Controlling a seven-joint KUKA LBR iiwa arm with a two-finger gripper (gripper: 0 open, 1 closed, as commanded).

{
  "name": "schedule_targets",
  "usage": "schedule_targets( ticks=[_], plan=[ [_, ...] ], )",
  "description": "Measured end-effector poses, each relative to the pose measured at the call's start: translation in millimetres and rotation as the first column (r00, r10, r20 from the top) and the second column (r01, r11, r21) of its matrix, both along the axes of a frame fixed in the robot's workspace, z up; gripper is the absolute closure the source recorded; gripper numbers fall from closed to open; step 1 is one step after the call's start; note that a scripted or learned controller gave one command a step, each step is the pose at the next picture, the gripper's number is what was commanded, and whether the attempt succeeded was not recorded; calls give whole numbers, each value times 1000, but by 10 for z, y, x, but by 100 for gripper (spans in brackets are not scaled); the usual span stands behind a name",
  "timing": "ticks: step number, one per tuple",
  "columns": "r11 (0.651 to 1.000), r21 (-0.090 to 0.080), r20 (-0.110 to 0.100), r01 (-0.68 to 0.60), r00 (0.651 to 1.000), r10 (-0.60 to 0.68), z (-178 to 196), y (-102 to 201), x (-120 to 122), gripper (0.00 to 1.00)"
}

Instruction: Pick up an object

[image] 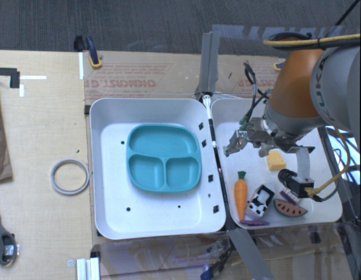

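Just below the hand (243, 139), whose grip I cannot tell, lies the carrot (241, 196)

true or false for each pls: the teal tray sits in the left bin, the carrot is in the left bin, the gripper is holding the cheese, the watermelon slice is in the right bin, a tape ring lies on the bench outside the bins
1. The teal divided tray sits in the left bin. True.
2. The carrot is in the left bin. False: it lies in the right bin, near that bin's left wall.
3. The gripper is holding the cheese. False: the cheese block lies on the bin floor, apart from the gripper.
4. The watermelon slice is in the right bin. True.
5. A tape ring lies on the bench outside the bins. True, to the left of the left bin.
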State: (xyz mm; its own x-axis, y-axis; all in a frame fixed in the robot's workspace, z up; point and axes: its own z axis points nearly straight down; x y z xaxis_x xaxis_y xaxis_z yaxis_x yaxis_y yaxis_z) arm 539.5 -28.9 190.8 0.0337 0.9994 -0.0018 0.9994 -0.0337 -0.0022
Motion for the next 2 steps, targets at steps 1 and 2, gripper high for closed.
schedule_targets(
  ticks=[1,2],
  plan=[
    [998,1,-1,65,998,-65,-161,-668,-626,0],
    [1000,0,0,-6,1000,6,-66,-963,390,0]
  ],
)
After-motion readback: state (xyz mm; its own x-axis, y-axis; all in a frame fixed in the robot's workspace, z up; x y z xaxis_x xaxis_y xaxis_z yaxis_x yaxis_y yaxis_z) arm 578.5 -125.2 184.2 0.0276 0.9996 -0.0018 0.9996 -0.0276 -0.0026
